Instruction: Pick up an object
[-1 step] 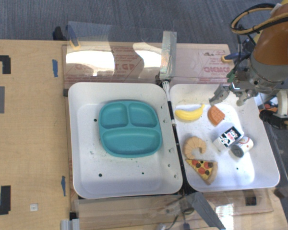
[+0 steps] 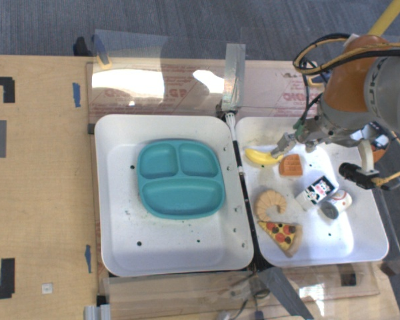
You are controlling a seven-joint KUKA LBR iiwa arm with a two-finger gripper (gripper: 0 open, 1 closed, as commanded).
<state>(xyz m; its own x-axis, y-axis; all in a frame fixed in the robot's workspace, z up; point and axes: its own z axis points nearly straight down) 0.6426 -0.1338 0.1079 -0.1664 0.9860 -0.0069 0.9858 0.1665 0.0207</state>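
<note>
My gripper [image 2: 299, 143] hangs over the back of the right bin [image 2: 370, 239], open, with nothing between its fingers. Its left finger [image 2: 285, 141] is just above the tip of a yellow banana [image 2: 260, 157]. An orange waffle-like block [image 2: 291, 165] lies directly in front of the gripper, apart from it. Further forward lie a tan croissant-shaped piece [image 2: 272, 204] and a pizza slice [image 2: 281, 234]. To the right sit a black-and-white carton [image 2: 318, 189], a small white-and-red item [image 2: 342, 199] and a grey disc [image 2: 329, 211].
The left bin [image 2: 113, 245] holds a teal divided plate [image 2: 181, 178]. A clear panel and a metal post [image 2: 233, 79] stand behind the bins. The arm's orange band [image 2: 350, 79] and cables hang over the right bin's back right corner.
</note>
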